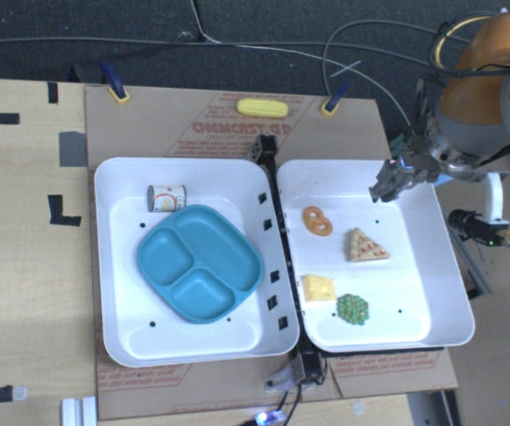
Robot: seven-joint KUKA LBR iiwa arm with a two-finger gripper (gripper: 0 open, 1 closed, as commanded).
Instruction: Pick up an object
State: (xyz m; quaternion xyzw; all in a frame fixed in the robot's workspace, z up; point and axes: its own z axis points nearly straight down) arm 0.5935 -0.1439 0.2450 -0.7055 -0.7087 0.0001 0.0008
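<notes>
My gripper (386,189) hangs over the far right part of the right bin (419,325), near its back rim; whether it is wide or narrow I cannot tell. Nothing sits under its tip. Within that bin lie a pretzel (317,221), a pizza slice (366,247), a yellow cheese block (318,287) and a green broccoli-like clump (353,309), all apart from one another. The left bin (117,327) holds a blue divided tray (200,262) and a small can (167,198) lying just behind it. A yellow banana-like piece (262,107) rests on the cardboard beyond the bins.
</notes>
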